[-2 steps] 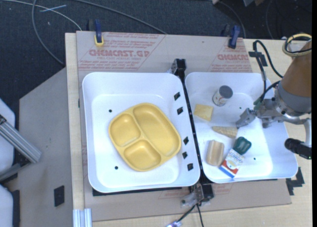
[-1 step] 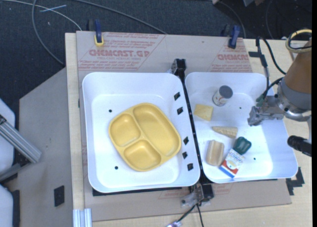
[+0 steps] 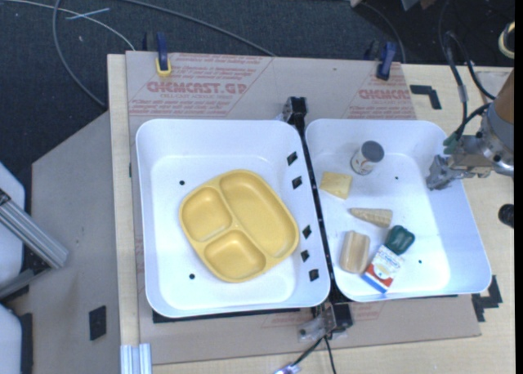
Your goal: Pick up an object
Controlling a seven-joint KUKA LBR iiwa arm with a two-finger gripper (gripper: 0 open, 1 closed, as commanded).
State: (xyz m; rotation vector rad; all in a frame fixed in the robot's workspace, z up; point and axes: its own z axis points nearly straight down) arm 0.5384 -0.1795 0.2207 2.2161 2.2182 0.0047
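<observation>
The right bin (image 3: 458, 233) holds several small objects. A grey-topped can (image 3: 368, 157) stands near its back. A pale yellow block (image 3: 336, 185) and a yellow wedge (image 3: 372, 216) lie left of centre. Toward the front are a tan roll (image 3: 355, 251), a dark green piece (image 3: 400, 239) and a small red, white and blue box (image 3: 384, 269). My gripper (image 3: 440, 173) hangs at the bin's right wall, to the right of the can and apart from every object. I see nothing held in it.
The left bin (image 3: 155, 201) holds a yellow three-part plate (image 3: 239, 224). A black divider with clips (image 3: 304, 201) runs between the bins. Cables hang behind the arm at the right. Blue clamps (image 3: 163, 54) hold the board at the back.
</observation>
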